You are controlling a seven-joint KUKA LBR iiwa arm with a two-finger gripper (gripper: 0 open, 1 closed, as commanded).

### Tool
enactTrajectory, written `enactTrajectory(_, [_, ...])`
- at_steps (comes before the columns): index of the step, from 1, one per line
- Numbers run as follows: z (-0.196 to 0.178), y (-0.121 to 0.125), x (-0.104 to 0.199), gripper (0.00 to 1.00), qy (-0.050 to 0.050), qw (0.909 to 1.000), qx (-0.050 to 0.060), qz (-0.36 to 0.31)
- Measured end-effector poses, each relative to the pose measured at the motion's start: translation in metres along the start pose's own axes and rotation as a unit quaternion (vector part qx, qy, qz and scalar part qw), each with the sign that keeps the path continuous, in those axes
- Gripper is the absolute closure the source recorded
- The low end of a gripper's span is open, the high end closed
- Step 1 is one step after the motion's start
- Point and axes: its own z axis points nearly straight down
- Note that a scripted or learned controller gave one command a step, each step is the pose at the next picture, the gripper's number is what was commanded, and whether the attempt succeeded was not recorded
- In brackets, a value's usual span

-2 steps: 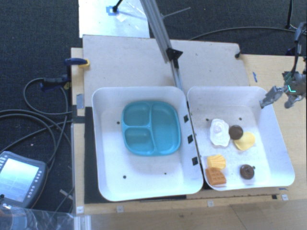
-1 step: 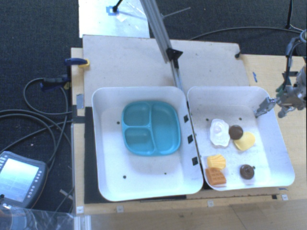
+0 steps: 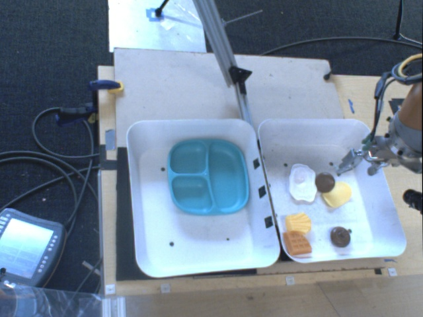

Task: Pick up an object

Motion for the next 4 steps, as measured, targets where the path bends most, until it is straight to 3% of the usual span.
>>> enactTrajectory(1, [0.045,0.007,0.000,0.00,-0.001,1.0000,-0.001,0.000])
enactTrajectory(2, [0.031,0.009,-0.001,1.00,-0.001,1.0000,-0.004,0.000])
enactTrajectory(3, [-0.032,0.007,-0.007,1.00,-0.002,1.0000,-0.006,0.000])
enactTrajectory(4, [-0.055,0.008,-0.007,1.00,-0.002,1.0000,-0.005,-0.002])
